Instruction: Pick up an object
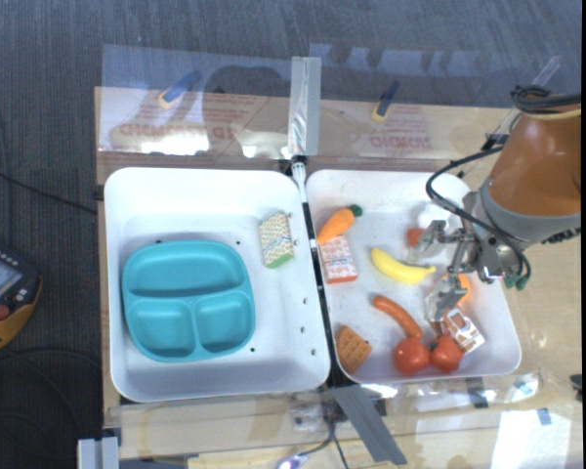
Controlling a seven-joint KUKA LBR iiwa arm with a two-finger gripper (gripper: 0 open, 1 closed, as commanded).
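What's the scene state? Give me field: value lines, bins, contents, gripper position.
left bin: teal divided tray, patterned sponge-like block near its right wall
right bin: toy carrot, small red-and-white carton, banana, red chili, waffle-like piece, two tomatoes, small red box
gripper: low over the right bin's right side, near the banana's end and above the small red box
held object: none visible between the fingers
arm: enters from the right

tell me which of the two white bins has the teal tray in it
The left bin. The teal divided tray lies there beside a small sponge; the right bin holds toy food and the gripper.
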